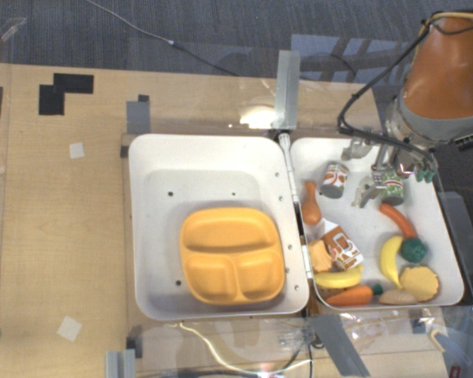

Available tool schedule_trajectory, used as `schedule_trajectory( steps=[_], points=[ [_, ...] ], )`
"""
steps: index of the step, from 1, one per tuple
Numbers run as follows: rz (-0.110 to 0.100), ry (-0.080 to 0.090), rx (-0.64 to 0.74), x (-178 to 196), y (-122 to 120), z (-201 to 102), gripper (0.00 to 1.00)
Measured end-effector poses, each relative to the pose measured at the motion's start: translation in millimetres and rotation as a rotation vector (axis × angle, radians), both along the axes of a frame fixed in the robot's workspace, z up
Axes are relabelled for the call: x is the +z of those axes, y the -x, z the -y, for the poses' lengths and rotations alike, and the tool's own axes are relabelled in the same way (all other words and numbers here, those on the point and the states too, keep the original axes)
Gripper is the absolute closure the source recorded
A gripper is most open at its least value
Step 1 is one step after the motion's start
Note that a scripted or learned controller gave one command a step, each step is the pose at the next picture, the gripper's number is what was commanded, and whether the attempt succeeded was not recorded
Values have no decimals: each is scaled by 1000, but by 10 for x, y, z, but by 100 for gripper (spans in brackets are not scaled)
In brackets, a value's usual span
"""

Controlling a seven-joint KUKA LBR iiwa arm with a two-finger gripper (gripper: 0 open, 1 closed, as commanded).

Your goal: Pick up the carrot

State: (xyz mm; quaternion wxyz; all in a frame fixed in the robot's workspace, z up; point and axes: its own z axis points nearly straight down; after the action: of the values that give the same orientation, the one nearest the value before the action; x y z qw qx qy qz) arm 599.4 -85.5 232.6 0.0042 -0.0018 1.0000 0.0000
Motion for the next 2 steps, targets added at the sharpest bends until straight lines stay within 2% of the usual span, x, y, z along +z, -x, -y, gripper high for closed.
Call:
schedule_trajectory(
  steps=[1, 2],
  points=[
    [22, 4, -120, -1202, 389, 370, 0],
    [6, 0, -320, -1434, 538, 1170, 0]
  ],
)
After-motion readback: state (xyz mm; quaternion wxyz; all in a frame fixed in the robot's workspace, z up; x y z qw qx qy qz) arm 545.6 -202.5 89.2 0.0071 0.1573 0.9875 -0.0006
